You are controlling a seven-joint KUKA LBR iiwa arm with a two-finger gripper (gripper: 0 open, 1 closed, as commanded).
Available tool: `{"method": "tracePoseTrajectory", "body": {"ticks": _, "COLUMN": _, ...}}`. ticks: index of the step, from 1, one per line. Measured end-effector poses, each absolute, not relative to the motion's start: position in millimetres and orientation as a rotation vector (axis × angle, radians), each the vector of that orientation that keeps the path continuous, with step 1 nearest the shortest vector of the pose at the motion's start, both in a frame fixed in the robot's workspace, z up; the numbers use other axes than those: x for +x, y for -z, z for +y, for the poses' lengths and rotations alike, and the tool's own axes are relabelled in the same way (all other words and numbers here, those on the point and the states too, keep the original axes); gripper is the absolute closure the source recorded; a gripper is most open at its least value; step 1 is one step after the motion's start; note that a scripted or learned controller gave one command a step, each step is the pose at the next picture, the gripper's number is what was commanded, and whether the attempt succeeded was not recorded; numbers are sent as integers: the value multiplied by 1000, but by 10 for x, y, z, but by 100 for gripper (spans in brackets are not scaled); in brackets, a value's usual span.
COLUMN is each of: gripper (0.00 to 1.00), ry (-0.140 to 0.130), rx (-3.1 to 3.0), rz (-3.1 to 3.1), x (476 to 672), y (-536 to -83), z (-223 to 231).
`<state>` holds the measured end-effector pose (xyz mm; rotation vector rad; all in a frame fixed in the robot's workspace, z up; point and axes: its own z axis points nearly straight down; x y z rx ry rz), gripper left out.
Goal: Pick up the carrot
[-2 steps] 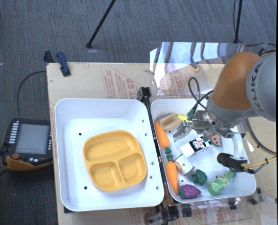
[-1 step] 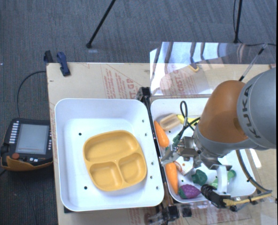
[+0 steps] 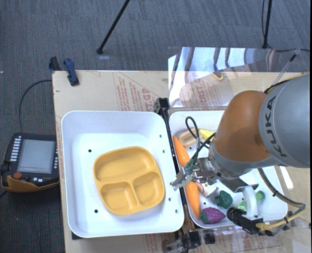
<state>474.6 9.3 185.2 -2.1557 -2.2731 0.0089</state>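
The carrot lies along the left wall of the right bin [image 3: 280,211]. One orange stretch [image 3: 180,151] shows above the gripper and another [image 3: 193,198] below it. I cannot tell whether these are one carrot or two pieces. My gripper [image 3: 187,175] hangs low over the gap between the two orange stretches, close to the bin's left wall. The grey arm with its orange band [image 3: 245,130] covers the middle of the right bin.
A yellow divided plate [image 3: 128,179] sits in the left bin [image 3: 77,141]. In the right bin lie a green item [image 3: 223,198], a purple item [image 3: 213,215], a white object [image 3: 249,199] and a yellow piece [image 3: 201,136]. A pendant [image 3: 33,159] rests on the floor at left.
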Motion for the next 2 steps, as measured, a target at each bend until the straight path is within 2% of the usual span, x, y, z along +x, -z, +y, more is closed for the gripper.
{"method": "tracePoseTrajectory", "body": {"ticks": 1, "gripper": 0, "ry": -8, "rx": -2640, "rz": -1696, "x": 5735, "y": -1857, "z": -77}}
{"method": "tracePoseTrajectory", "body": {"ticks": 2, "gripper": 0, "ry": -8, "rx": -2812, "rz": -1393, "x": 5663, "y": -1858, "z": -589}}
